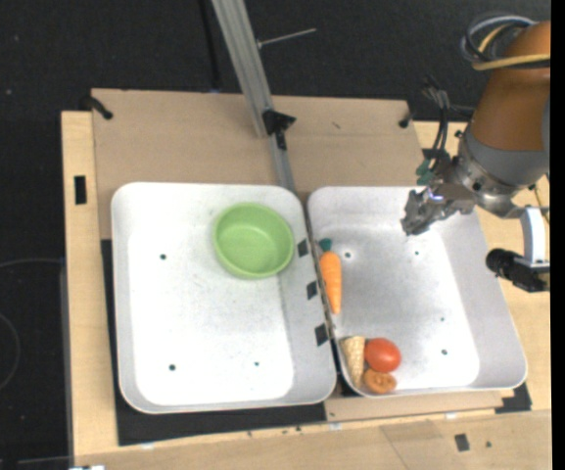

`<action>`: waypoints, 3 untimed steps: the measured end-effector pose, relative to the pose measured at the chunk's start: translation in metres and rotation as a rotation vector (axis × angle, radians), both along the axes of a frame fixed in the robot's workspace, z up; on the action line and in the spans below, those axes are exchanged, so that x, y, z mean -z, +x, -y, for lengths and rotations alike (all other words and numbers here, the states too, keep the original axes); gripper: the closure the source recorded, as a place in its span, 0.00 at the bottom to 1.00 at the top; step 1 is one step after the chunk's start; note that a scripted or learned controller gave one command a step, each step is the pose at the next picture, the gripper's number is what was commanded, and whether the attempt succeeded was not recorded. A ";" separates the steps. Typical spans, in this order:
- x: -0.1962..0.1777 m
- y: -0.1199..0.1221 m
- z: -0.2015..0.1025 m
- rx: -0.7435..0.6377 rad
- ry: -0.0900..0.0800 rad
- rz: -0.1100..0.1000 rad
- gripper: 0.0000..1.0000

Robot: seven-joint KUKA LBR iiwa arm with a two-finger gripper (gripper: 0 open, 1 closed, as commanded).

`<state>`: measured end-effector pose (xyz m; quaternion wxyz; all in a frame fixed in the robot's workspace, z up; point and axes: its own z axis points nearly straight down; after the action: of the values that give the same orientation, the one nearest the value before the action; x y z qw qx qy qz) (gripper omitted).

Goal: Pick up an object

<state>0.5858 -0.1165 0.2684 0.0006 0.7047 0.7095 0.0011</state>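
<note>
The grey two-finger gripper (418,217) hung over the upper part of the right shallow white bin (458,360), nothing visibly between its fingers, their spacing impossible to tell, while the orange plastic carrot (330,279) lay by that bin's left wall.

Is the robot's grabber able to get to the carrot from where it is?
Probably yes. The gripper hangs over the right bin, and the carrot lies in that same bin with bare floor between them. The carrot hugs the bin's left wall, which might make gripping it awkward.
</note>
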 end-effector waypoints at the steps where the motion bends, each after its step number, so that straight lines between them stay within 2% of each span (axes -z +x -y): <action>1: 0.013 -0.008 -0.057 -0.001 0.001 -0.002 1.00; 2: 0.008 -0.013 -0.103 -0.001 0.001 -0.002 1.00; 3: 0.018 -0.011 -0.149 0.004 -0.001 -0.004 1.00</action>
<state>0.5744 0.0326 0.2507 -0.0007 0.7063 0.7079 -0.0006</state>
